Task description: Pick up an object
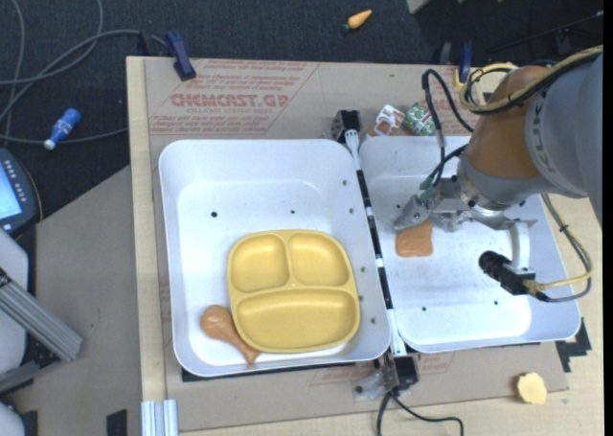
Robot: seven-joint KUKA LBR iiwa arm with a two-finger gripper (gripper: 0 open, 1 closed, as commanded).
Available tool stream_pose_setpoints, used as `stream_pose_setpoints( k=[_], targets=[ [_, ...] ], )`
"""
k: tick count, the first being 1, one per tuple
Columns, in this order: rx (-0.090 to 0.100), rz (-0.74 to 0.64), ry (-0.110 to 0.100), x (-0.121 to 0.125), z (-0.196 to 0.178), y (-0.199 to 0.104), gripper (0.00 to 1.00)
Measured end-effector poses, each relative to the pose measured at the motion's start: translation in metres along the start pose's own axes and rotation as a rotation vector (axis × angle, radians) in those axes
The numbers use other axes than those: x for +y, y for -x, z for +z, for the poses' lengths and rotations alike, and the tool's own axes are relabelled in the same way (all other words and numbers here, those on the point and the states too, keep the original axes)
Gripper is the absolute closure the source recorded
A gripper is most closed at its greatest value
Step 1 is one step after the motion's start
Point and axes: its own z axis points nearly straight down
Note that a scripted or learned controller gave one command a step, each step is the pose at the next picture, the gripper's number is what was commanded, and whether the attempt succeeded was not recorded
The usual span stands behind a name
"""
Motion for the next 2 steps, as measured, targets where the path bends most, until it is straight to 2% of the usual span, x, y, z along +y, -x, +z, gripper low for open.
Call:
stream_pose_setpoints(
  k=[1,2],
  targets=[
    [0.001,0.002,-0.005,-0.016,0.000,-0.011,0.00],
    [0.001,0.002,-0.001,-0.015,-0.011,-0.011,1.00]
  ],
)
